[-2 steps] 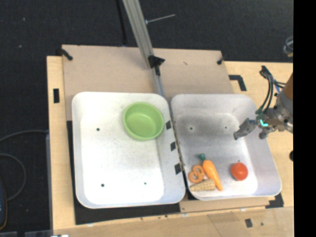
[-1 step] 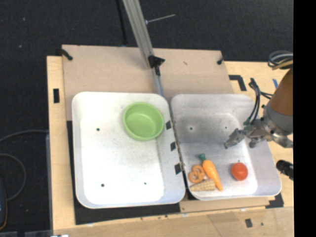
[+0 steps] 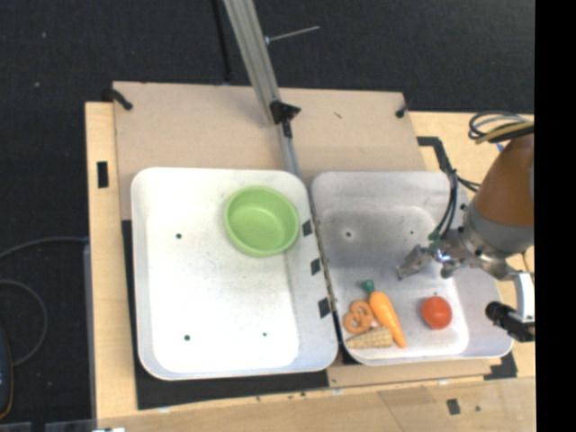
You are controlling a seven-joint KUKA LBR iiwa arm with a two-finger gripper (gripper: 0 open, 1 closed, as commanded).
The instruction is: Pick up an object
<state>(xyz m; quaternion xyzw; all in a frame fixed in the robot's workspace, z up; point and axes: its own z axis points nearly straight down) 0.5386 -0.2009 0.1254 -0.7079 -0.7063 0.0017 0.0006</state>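
Observation:
The right bin (image 3: 378, 205) holds an orange carrot (image 3: 386, 319) with a green top, a brown pretzel (image 3: 358, 316), a tan wafer (image 3: 376, 338) and a red tomato (image 3: 436, 312), all near its front edge. A green bowl (image 3: 262, 221) sits in the left bin (image 3: 180, 277) towards the back right. My gripper (image 3: 428, 265) hangs over the right bin's middle right, just behind the tomato and carrot. Its fingers are spread and open, with nothing between them.
A slanted metal pole (image 3: 256, 61) runs from the top of the view down to the gap between the bins. The grey and orange arm (image 3: 504, 205) covers the right bin's right side. Cables (image 3: 495, 126) lie at the bench's right edge.

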